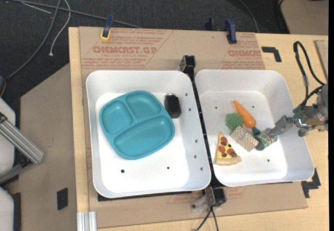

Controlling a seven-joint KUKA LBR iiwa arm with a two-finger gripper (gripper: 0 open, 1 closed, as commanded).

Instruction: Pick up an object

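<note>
The right bin [276, 170] holds an orange carrot [244, 113], a green leafy piece [233, 120], a pizza slice [226, 150] and a patterned square piece [244, 138]. A grey stick-like piece with a green and black end [269, 137] lies slanted against the square piece and runs up toward the bin's right rim. At that rim, by the view's right edge, I see a small metal part that looks like my gripper [311, 118]. It is above the rim, apart from the food items, and nothing shows held in it.
The left bin [104, 172] carries a blue divided plate [136, 124] with a small black object [173, 105] beside its upper right edge. Black cables [301, 65] loop at the bench's right side. Two clamps [230, 30] hold the cardboard at the back.
</note>
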